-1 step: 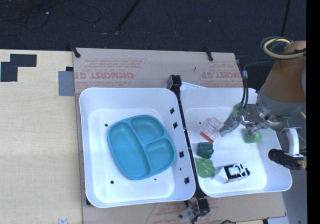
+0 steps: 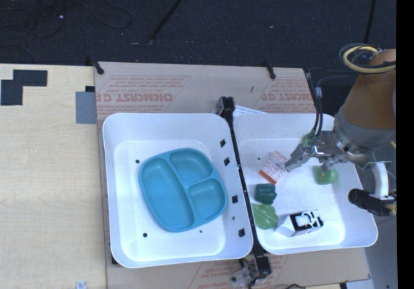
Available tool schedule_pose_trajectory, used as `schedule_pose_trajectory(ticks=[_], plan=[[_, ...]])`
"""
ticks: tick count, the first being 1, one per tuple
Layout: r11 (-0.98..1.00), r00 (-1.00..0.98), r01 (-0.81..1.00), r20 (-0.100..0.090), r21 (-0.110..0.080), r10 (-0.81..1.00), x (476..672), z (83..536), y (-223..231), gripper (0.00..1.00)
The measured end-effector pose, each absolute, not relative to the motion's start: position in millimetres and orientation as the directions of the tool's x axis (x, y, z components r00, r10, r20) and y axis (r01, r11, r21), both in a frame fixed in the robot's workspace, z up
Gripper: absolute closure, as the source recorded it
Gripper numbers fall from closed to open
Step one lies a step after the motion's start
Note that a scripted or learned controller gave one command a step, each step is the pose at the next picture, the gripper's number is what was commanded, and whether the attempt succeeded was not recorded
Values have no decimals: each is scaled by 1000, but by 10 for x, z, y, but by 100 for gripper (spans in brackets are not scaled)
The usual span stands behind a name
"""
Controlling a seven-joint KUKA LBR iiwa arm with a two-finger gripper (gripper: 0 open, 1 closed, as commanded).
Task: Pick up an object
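Black-and-white box [image 2: 304,222], green lumps [image 2: 264,216] — orange packet [image 2: 273,166], blue tray [image 2: 183,188]

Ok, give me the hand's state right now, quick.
Hand: low in the right white plastic bin, beside the small light green object; whether it is open, shut or holding anything cannot be told.

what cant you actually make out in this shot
- Gripper in the camera view: too small and blurred to judge its fingers.
- Pale green object: blurred, partly under the wrist, contact unclear.
- Orange-and-white packet: print too small to read.
- Black-and-white box: markings unreadable.
- Arm: cut off by the right edge.
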State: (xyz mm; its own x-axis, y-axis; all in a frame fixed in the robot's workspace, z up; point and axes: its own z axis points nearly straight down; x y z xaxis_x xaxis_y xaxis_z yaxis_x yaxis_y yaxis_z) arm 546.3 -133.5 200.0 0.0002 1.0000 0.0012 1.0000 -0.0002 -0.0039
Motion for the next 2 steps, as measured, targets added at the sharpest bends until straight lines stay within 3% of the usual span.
schedule_pose_trajectory(ticks=[1, 2], plan=[[0, 0, 1000, 2, -9, 1000, 5404, 1378, -1283, 0], [-2, 2, 1000, -2, -2, 1000, 5402, 854, -1287, 0]])
